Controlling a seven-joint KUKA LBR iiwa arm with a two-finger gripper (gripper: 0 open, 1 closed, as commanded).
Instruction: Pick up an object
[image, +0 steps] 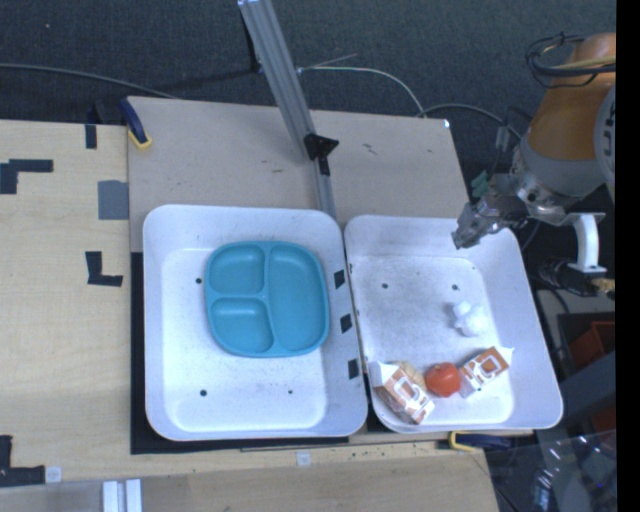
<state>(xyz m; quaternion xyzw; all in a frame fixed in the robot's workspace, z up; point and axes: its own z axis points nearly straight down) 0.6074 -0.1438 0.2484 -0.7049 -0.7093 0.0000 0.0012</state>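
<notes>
While my claw (468, 236) hangs over the right bin's (400, 240) far rim, its state impossible to tell, the red ball (443, 379) sits wedged between two cartons near the front, so I risk a crowded, slipping grab.

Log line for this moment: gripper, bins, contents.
gripper: over right bin's far edge | left bin: blue tray | right bin: white piece, red ball, two orange-white packets, near edge
</notes>
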